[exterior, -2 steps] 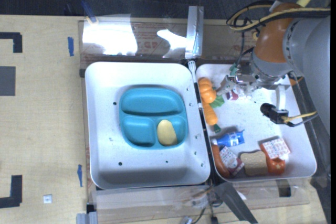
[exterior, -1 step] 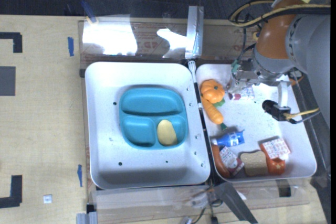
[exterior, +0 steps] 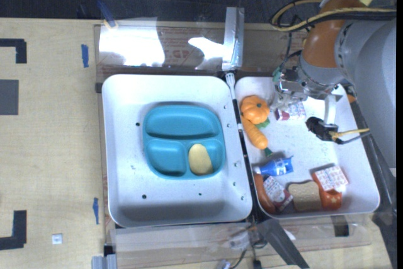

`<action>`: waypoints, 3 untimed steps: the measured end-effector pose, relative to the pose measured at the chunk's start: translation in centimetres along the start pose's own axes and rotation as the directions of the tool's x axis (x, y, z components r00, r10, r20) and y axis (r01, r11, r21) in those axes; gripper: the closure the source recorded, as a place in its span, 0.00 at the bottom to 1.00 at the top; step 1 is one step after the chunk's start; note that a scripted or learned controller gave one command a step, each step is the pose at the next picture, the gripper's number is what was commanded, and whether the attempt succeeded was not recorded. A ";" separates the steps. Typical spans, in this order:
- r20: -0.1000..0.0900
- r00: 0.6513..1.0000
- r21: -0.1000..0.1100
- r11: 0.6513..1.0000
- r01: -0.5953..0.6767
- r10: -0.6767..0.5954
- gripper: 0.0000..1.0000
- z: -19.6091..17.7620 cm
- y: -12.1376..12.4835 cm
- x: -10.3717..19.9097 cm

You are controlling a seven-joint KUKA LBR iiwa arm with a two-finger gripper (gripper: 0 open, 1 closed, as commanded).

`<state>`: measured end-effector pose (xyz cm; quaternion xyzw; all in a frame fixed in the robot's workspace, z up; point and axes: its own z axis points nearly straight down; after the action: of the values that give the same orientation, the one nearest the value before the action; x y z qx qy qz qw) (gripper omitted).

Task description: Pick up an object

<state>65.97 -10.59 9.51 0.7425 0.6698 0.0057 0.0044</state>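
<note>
Nearest in the right bin lie a brown block and blue packet, untouched. Beyond them the small orange pumpkin rests by the divider. Farthest, the gripper hangs just beside it; I cannot tell its opening. Nothing looks lifted, so the pick remains.

One fixed overhead camera, angled down over both bins, arm from right.

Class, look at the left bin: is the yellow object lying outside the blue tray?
No, the yellow object sits inside a lower compartment of the blue tray.
</note>
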 end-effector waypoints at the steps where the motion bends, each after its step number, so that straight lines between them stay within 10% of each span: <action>1: 0.000 1.000 -0.003 1.000 -0.024 0.024 1.00 0.0 -0.2 -1.0; 3: 0.002 0.991 -0.002 0.991 -0.136 0.136 1.00 0.1 1.5 -3.2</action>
<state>67.18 -13.92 9.43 0.7865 0.6176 0.0059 0.0051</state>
